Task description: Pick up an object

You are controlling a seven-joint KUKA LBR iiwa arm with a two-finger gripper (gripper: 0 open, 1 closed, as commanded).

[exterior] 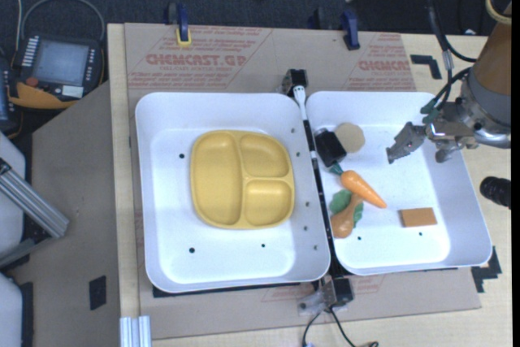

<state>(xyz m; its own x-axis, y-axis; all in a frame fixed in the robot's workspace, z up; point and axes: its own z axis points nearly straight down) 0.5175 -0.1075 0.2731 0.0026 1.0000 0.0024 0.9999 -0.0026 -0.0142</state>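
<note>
The right bin holds several candidate objects. An orange carrot lies slantwise near the bin's middle, its thick end toward ten o'clock and its tip toward four o'clock. Touching it at seven o'clock is a pear-shaped orange toy with a green leaf, close to the bin's left wall. At eleven o'clock from the carrot sits a black block, and just beside that, at one o'clock, a round beige piece. A flat orange-brown rectangle rests on the bin floor at four o'clock from the carrot, well apart from it.

The gripper hangs over the upper right part of this bin, at about two o'clock from the carrot, with bare white floor beneath it and nothing between its fingers. One dark finger points toward eight o'clock; whether the fingers are apart or together cannot be told from here. The wrist behind it runs off toward three o'clock, joining the grey arm at the frame's right edge.

The left bin carries a yellow divided plate at its centre, three compartments showing.
</note>
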